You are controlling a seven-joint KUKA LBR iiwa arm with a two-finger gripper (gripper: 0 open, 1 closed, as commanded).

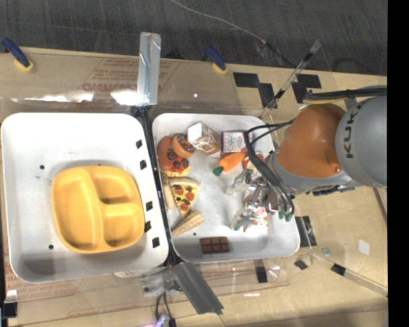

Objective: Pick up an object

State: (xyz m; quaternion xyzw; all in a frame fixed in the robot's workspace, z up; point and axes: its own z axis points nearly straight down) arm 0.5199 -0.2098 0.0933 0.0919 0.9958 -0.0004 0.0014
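Two white bins side by side: left bin [20, 182] for one yellow divided tray [97, 207]; right bin [286, 240] for the pick stock, loosely scattered, apparently for reach from above. One each: carrot [233, 161], pizza slice [183, 195], chocolate bar [215, 244], doughnut-like pastry [174, 153]; two small cartons [204, 138]. Gripper [253, 206] low at right side of right bin, near carrot; jaw state: cannot tell. Nothing visibly lifted.
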